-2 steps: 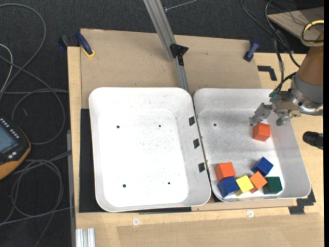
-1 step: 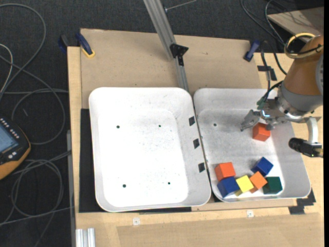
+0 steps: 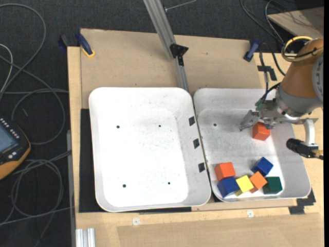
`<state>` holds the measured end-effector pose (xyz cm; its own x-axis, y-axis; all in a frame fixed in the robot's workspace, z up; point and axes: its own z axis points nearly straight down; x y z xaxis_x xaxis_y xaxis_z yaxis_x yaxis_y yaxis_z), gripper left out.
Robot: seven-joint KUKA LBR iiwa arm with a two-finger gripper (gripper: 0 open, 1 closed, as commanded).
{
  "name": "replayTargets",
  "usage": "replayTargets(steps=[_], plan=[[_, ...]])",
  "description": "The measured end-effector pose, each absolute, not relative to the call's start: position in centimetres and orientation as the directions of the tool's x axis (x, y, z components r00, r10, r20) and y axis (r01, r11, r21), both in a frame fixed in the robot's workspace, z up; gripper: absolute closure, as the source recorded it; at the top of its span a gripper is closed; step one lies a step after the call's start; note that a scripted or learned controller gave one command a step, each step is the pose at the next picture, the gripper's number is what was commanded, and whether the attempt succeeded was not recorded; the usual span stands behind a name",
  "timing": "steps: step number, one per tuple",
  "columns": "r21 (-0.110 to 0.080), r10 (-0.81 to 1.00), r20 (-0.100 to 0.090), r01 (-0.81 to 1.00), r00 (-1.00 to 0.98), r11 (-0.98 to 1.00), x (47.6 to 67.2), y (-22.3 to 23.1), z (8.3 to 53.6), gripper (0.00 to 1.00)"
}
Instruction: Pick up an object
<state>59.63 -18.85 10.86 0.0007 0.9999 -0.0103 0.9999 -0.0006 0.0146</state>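
Note:
An orange-red block (image 3: pixel 261 131) lies in the right bin (image 3: pixel 216 107), toward its right side. My gripper (image 3: pixel 259 121) hangs directly over the block's upper edge with its fingers spread wider than the block. One grey finger (image 3: pixel 247 122) splays out to the block's left. The block is not clamped. More blocks are clustered at the bin's front: an orange one (image 3: pixel 224 170), a blue one (image 3: pixel 228 186), a yellow one (image 3: pixel 244 183), a small orange one (image 3: pixel 258 179), another blue one (image 3: pixel 263 165) and a green one (image 3: pixel 273 184).
The left bin (image 3: pixel 103 138) stands beside the right one, with black clips (image 3: pixel 195 143) along the shared wall. A metal pole (image 3: pixel 164 30) slants across the back of the bench. Cables and a handheld pendant (image 3: pixel 10 145) lie on the floor at the left.

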Motion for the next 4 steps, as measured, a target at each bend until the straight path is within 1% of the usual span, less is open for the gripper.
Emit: replayTargets(steps=[1,2,4], plan=[[0.024,1.000,-0.010,1.000,0.000,0.001,59.9,-18.8,12.3,1.00],[0.007,1.000,-0.002,1.000,0.000,0.000,59.1,-19.1,18.1,1.00],[0.008,1.000,-0.003,1.000,-0.001,0.001,59.1,-20.0,28.4,1.00]])
